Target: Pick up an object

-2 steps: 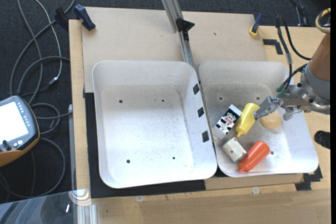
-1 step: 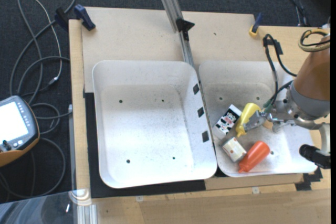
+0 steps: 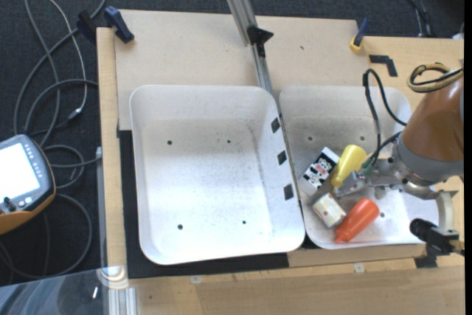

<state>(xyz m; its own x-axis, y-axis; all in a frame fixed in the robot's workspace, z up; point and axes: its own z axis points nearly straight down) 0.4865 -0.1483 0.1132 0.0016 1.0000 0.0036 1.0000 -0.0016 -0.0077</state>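
The yellow object point(image 3: 347, 164) lies in the right bin point(image 3: 324, 103), toward its front edge, long axis slanting back-right to front-left. The gripper point(image 3: 352, 184) sits just beside its lower end; grip state cannot be determined. An orange object point(image 3: 357, 220) lies nearer the front rim.

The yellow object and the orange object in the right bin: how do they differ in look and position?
The yellow object is paler and slimmer; the orange object is thicker and tapers toward its lower-left end. The yellow object lies farther up the right bin, beside a black-and-white box; the orange object lies near the bin's front edge, beside a white block. Both are elongated and tilted the same diagonal way.
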